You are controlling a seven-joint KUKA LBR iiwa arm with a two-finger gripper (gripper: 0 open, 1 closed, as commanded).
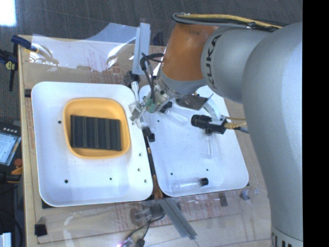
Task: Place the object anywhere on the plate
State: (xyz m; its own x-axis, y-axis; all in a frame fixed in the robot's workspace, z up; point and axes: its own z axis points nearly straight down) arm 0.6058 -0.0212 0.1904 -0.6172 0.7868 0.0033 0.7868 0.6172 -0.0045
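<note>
Clear tube [189, 183] lies well apart from fingers [140, 109]

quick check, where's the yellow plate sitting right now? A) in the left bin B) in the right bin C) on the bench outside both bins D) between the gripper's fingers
A: the yellow plate lies flat inside the left bin, while the gripper is over the inner edge of the right bin.
</note>
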